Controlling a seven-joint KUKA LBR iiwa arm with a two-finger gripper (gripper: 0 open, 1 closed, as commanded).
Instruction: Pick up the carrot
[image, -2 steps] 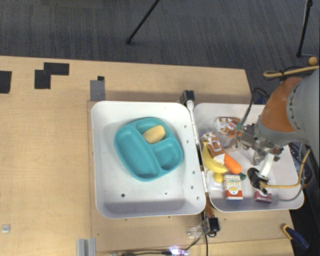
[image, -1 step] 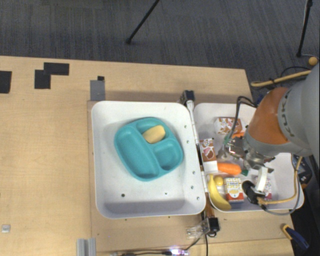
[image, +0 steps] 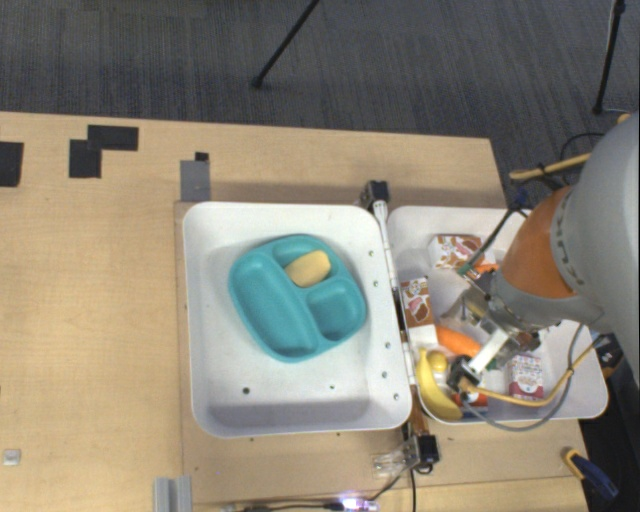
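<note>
- Tool (image: 478, 320) is low inside the right-hand bin (image: 405, 240), beneath the grey wrist and its orange band. The wrist covers it from above, so I cannot tell whether it stands wide or narrow.
- Carrot (image: 457, 342): orange, lying on the floor of that same bin just beside the tool, on the side toward the wall shared with the other bin. Part of it is hidden by the arm. I cannot tell whether the two are touching.
- Banana (image: 430, 385): yellow, curled into the corner where the shared wall meets the bin's front edge, just beside the carrot.
- Small packet (image: 415, 298): against the shared wall, about halfway along it, back from the carrot.
- Brown-and-white packet (image: 452, 250): near the bin's back edge, with the arm crossing one end of it.
- Pink-and-white packet (image: 527, 375): near the front edge, on the opposite side of the tool from the banana.
- Left-hand bin (image: 215, 400): a teal divided plate (image: 280, 310) sits mid-floor, turned askew to the walls.
- Pale yellow lump (image: 308, 267): in the plate compartment nearest the bin's back edge.
- Tabletop (image: 90, 330): pale wood, carrying the two bins side by side.
</note>
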